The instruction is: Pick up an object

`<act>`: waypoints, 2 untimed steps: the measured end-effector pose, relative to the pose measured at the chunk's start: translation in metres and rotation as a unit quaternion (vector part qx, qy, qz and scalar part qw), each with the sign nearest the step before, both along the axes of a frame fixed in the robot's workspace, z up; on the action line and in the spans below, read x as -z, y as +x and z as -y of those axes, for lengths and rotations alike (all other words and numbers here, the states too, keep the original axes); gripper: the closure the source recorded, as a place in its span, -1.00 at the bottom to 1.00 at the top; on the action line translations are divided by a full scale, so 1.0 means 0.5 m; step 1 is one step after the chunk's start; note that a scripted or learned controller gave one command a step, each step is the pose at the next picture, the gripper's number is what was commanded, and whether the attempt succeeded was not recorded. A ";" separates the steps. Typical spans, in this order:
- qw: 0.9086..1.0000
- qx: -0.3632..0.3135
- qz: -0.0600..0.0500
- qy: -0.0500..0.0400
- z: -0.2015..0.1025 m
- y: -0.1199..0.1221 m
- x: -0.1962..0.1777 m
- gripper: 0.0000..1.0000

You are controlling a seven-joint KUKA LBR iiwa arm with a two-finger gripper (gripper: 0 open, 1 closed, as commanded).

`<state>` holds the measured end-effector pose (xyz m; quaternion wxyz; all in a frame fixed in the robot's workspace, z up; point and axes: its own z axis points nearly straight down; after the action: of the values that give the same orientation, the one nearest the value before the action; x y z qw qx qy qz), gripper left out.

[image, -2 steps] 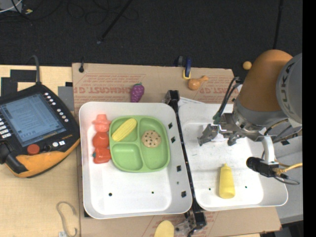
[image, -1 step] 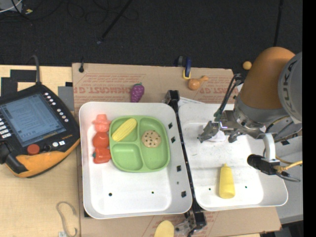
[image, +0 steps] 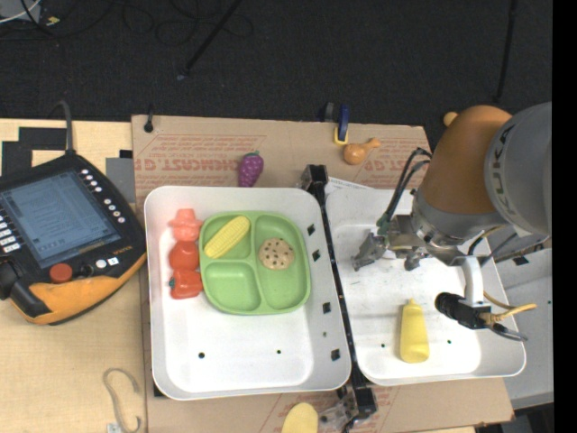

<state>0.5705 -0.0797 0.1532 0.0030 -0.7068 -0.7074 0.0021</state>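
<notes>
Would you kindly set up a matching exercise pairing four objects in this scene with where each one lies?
Things:
1. corn cob
2. cookie
3. yellow bottle
4. purple grapes

Places:
A. on the cardboard behind the bins
B. on the floor of the right bin
C. upper-left compartment of the green tray
D. upper-right compartment of the green tray

Pairs: 1-C, 2-D, 3-B, 4-A
</notes>
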 end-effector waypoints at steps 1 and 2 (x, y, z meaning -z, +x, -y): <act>1.000 0.000 0.000 0.000 0.008 -0.012 0.093 -1.00; 1.000 0.001 0.001 0.000 0.004 -0.013 0.135 -1.00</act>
<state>0.5639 -0.0818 0.0859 0.0025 -0.7075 -0.7067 0.0015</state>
